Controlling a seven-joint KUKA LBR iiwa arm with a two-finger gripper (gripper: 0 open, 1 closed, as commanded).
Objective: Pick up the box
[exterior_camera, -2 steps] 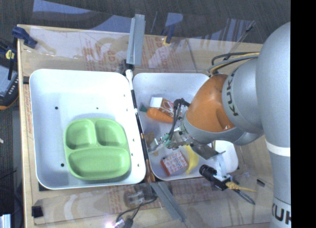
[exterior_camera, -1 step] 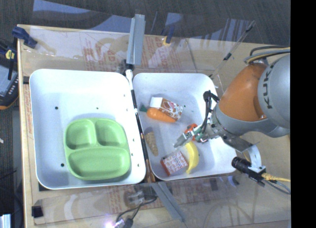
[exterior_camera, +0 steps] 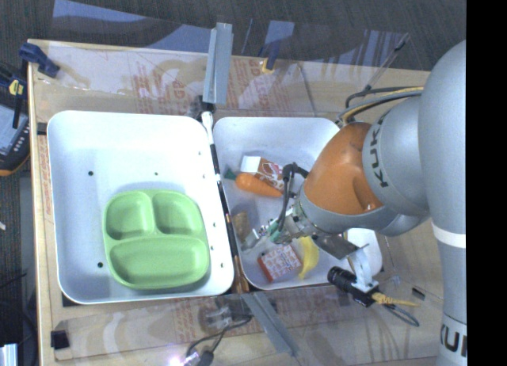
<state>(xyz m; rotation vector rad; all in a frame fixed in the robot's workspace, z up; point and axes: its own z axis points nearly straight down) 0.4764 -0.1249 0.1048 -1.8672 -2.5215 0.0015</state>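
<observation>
A small red and white box (exterior_camera: 279, 263) lies flat near the front wall of the right bin (exterior_camera: 273, 128). Another small white and red packet (exterior_camera: 263, 168) sits toward the back of that bin. My gripper (exterior_camera: 272, 231) hangs low in the middle of the right bin, just behind and slightly left of the front box. The arm's orange band (exterior_camera: 344, 178) and grey wrist cover the bin's right half. Nothing is visibly held.
An orange carrot (exterior_camera: 257, 185) lies behind the gripper and a yellow banana (exterior_camera: 308, 255) rests right of the front box. A brownish item (exterior_camera: 240, 222) sits by the right bin's left wall. The left bin (exterior_camera: 71, 198) holds a green divided tray (exterior_camera: 156, 239).
</observation>
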